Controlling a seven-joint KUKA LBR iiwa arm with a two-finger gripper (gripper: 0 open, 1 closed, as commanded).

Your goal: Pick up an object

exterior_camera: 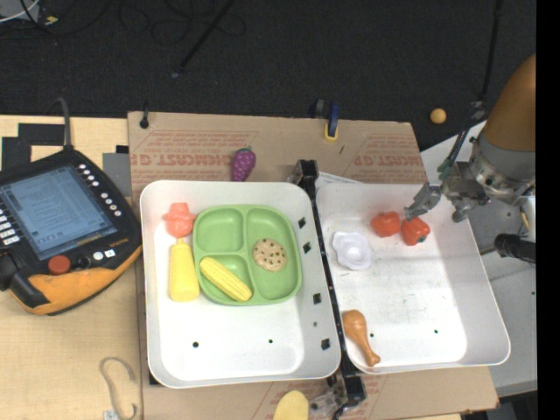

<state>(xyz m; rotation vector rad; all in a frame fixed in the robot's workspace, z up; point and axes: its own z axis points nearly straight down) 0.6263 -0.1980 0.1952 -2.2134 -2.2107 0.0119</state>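
The arm enters from the right, its upper part cut off by the frame edge, and the gripper [420,220] sits low over the right bin [455,322], at its far side. One thin finger [423,201] slants down to a red tomato-like piece [416,230], but whether the piece lies between the fingers I cannot tell. A second red piece [385,225] lies just beside it, with a small white cup [353,251] near and a drumstick [360,335] at the bin's near corner. The left bin [227,348] bears a green tray [248,297] holding a cookie [269,254] and corn [226,278]; a yellow bottle [182,271] lies alongside.
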